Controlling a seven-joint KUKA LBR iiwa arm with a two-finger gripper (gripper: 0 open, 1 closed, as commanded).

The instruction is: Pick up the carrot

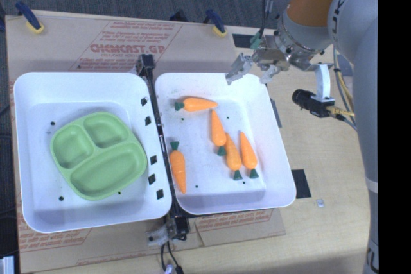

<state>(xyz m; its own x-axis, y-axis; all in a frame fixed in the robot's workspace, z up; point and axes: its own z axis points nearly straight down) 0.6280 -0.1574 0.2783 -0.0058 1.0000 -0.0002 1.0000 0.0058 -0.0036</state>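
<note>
Several orange carrots lie in the right bin (273,138). One carrot (198,104) lies crosswise near the back. Three more sit in the middle: an upper one (218,129), one below it (232,154) and one to its right (248,150). Another carrot (177,169) rests against the bin's left wall. My gripper (248,74) hangs above the bin's back right rim, open, with nothing between its fingers. It is above and to the right of the crosswise carrot.
The left bin (32,138) holds a green divided plate (99,154). A black clip (146,63) sits where the two bins meet at the back. A black cable fitting (313,101) sticks out beside the arm at the right.
</note>
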